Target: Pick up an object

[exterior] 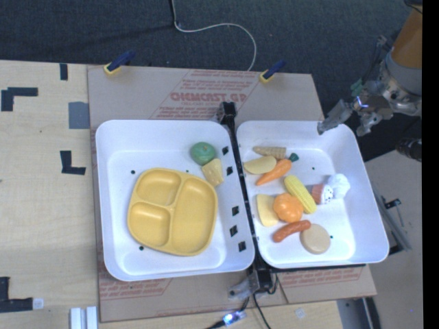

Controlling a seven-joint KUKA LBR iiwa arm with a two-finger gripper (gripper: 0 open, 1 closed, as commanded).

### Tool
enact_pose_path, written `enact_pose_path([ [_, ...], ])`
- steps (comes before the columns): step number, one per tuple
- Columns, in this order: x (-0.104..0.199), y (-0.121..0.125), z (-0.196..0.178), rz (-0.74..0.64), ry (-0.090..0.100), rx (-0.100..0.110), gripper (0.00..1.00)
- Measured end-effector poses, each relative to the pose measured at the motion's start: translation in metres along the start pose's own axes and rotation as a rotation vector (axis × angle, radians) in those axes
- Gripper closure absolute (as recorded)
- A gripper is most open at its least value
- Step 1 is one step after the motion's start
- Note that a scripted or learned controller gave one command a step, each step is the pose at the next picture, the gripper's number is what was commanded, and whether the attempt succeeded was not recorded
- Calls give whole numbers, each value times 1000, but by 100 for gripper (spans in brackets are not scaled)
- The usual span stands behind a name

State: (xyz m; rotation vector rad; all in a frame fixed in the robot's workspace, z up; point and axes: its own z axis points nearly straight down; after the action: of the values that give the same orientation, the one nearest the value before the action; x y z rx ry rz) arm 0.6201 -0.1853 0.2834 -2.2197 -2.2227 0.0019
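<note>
My gripper (346, 120) hovers over the far right corner of the right bin (357, 157), open with nothing between its fingers. It is well above the pile and touches none of it. That bin holds several toy foods: an orange carrot (274, 172), a yellow corn cob (300, 192), an orange ball (288, 208), a pale yellow wedge (266, 210), a red sausage (291, 230), a tan disc (316, 239), a white lumpy piece (335, 186) and a tan stick (269, 151). The closest to the gripper are the white piece and the carrot.
The left bin (113, 184) holds a yellow divided plate (171, 211), a green round toy (203, 152) and a yellowish wedge (213, 173). Both bins rest on cardboard (199, 91) clamped to the bench. A white cable (219, 29) loops behind them.
</note>
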Motion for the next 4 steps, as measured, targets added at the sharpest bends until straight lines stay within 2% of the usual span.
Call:
enact_pose_path([
  [1,3,-69,125,3,5,16,0],
  [2,74,-20,121,-8,0,-1,0],
  [3,80,-48,181,0,-4,-17,0],
  [4,172,-139,94,-3,2,-2,0],
])
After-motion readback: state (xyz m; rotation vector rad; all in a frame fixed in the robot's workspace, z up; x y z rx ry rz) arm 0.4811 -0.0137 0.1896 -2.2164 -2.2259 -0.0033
